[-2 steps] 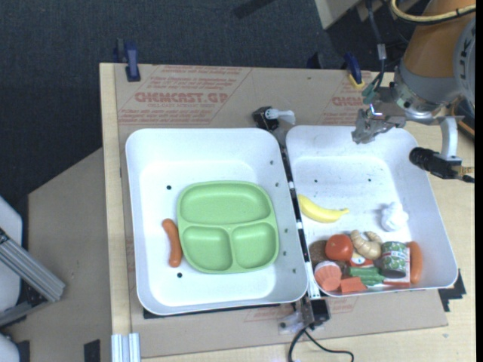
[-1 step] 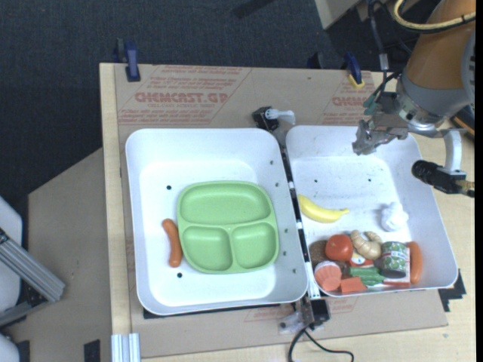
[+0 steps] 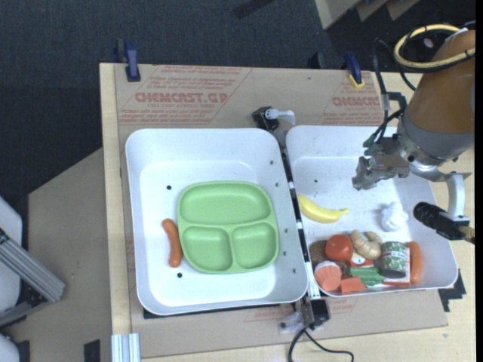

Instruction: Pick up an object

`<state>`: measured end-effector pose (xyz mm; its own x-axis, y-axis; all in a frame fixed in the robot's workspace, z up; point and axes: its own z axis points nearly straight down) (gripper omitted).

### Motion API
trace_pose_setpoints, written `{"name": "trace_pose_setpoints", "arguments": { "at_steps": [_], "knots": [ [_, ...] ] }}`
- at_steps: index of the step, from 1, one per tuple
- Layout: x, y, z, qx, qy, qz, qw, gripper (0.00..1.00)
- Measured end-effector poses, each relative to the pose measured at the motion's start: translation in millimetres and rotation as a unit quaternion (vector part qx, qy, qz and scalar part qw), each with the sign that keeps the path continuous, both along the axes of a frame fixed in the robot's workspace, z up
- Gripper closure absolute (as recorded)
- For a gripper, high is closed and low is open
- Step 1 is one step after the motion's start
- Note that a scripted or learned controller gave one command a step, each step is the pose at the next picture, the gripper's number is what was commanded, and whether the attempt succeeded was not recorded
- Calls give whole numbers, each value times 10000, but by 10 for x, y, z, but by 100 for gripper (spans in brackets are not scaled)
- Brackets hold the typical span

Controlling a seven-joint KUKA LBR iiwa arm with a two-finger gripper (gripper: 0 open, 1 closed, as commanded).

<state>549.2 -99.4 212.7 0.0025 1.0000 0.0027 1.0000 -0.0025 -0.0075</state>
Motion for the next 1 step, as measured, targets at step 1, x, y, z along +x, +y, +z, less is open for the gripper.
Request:
{"name": "trace_pose_setpoints", "arguments": {
  "at_steps": [1],
  "knots": [
    [495, 661, -301, -5, -46, 51, 10000, 100]
  ]
}}
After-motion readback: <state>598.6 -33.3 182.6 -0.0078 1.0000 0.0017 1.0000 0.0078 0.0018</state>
